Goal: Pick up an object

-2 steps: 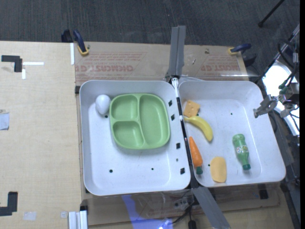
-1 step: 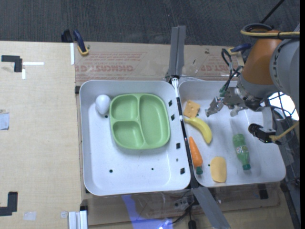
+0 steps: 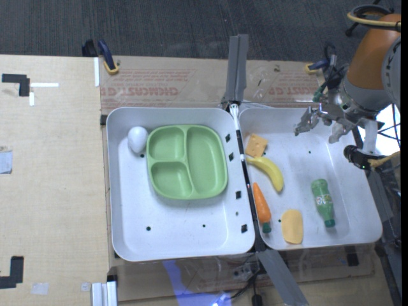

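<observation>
The gripper (image 3: 320, 123) hangs with fingers spread wide, holding nothing, over the right bin's (image 3: 357, 234) far edge. Below it lie a curved yellow banana (image 3: 269, 171), orange carrot (image 3: 261, 208), green bottle (image 3: 323, 201), cheese-like wedge (image 3: 256, 146) and yellow oval piece (image 3: 292, 226)

Open floor runs down the middle of the right bin (image 3: 357, 231), between the banana (image 3: 268, 171), carrot (image 3: 261, 208) and yellow slice (image 3: 292, 226) crowding its left side and the green bottle (image 3: 323, 201) at right. In the left bin (image 3: 121, 228), a green divided plate (image 3: 187, 162) and white ball (image 3: 137, 138) occupy the upper half; the lower half lies bare.
</observation>
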Robot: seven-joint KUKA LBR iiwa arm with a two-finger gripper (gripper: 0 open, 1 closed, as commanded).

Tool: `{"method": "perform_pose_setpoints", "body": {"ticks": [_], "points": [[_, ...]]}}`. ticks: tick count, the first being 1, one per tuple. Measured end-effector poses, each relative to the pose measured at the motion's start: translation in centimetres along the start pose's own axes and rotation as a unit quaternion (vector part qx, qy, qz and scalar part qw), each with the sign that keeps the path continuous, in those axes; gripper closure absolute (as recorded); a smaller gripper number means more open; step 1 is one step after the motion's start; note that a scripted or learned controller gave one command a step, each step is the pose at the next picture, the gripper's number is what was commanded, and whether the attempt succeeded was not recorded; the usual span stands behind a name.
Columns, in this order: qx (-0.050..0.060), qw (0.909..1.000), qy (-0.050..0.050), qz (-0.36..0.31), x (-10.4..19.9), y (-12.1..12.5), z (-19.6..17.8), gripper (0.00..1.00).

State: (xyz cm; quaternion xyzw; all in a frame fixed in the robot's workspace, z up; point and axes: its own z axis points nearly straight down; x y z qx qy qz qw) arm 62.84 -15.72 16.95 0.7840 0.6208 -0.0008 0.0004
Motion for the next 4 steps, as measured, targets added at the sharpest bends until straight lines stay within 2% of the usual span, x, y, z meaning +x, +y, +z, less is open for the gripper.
{"method": "perform_pose_setpoints", "body": {"ticks": [1,2,3,4], "points": [[0.001,0.9970,0.000,-0.078,3.4,-5.0,6.3,0.00],[-0.001,0.9980,0.000,-0.062,1.9,-4.1,3.8,0.00],[0.000,0.9739,0.001,-0.227,5.4,-3.1,7.8,0.00],[-0.002,0.9690,0.000,-0.247,5.0,1.9,7.5,0.00]]}}
